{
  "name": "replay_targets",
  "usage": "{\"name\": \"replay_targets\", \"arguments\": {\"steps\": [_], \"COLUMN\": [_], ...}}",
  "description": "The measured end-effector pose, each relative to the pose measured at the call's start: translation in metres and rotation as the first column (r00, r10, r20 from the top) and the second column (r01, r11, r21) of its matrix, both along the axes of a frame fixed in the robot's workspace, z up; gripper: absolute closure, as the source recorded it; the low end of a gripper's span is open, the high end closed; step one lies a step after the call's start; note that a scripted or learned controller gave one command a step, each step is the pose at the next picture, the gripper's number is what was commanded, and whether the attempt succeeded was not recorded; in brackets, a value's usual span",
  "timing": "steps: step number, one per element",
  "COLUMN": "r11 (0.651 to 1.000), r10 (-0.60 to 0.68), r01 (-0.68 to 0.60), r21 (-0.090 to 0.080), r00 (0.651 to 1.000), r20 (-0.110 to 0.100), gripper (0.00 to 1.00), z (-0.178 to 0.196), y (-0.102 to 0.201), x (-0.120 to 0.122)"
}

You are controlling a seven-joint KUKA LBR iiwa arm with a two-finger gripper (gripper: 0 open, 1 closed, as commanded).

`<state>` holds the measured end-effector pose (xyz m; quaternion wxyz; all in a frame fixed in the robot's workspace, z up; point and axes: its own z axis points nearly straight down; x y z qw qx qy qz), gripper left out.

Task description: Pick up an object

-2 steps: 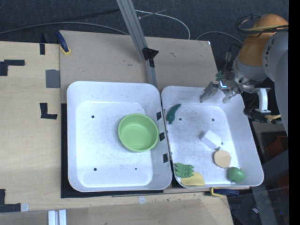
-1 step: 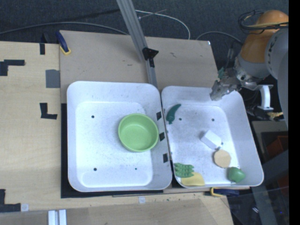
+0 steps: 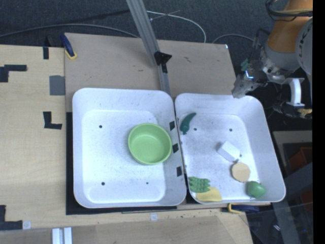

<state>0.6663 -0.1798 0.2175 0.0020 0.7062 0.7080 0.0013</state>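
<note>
Arm: grey w/ orange band, upper right, off the bins.
Gripper: above far right corner of right bin; spread or pressed, can't tell.
Left bin: well left of gripper.
Green bowl: in left bin, far left-below gripper.
White block: below gripper, right bin.
Tan disc: just past block.
Green ball: near corner.

Left bin: white, faintly speckled grey.
Right bin: white, same grey speckling.
Bowl: pale lime green.
Pepper-shaped piece: dark green.
Block: white.
Round disc: tan.
Ball: bright green.
Ridged piece: green.
Flat piece: yellow.
Arm: grey with an orange band.
Bench: light wood with black marks.
</note>
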Motion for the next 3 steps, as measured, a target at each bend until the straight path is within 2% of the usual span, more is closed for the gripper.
{"name": "replay_targets", "arguments": {"steps": [1,3], "r11": [1.000,1.000], "r10": [-0.001,0.002], "r01": [0.001,-0.002], "r21": [-0.001,0.002], "r00": [1.000,1.000], "r20": [0.001,-0.008], "gripper": [1.00,1.00], "z": [0.054,0.043], "y": [0.000,0.086], "x": [0.001,-0.030]}}
